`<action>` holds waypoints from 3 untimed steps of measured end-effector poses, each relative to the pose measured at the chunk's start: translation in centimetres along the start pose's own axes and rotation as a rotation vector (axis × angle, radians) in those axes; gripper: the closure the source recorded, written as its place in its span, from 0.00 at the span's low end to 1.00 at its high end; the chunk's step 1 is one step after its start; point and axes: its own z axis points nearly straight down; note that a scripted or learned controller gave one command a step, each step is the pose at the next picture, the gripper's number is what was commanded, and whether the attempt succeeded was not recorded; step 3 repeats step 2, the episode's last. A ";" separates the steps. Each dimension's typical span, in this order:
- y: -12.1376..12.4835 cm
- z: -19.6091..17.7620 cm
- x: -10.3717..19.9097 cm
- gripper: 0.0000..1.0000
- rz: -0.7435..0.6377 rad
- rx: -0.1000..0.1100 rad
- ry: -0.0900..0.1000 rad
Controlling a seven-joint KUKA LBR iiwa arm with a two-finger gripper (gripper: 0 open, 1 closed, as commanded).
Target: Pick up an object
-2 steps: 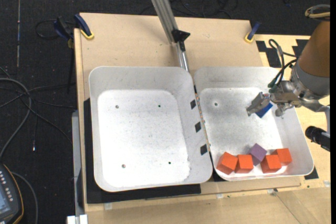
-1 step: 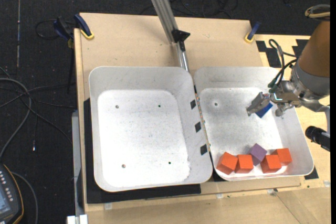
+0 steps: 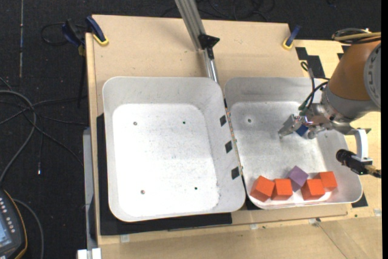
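Pick not done; gripper (image 3: 295,128) low over right bin (image 3: 267,94) floor, finger state cannot tell; 4 orange blocks (image 3: 262,188) and purple block (image 3: 298,176) untouched at near wall.

Both bins are white with fine dark speckling: the left bin (image 3: 121,100) and the right bin (image 3: 267,100). Along the right bin's near wall sit four orange blocks (image 3: 262,188) and one purple block (image 3: 297,176). The bench (image 3: 151,45) is tan.

arm (image 3: 357,85) getting cut off at right edge, pincer (image 3: 295,128) tips looking too blurry to tell anything tbh
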 end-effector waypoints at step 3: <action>7.1 -0.1 -0.3 1.00 -0.006 -0.008 -0.003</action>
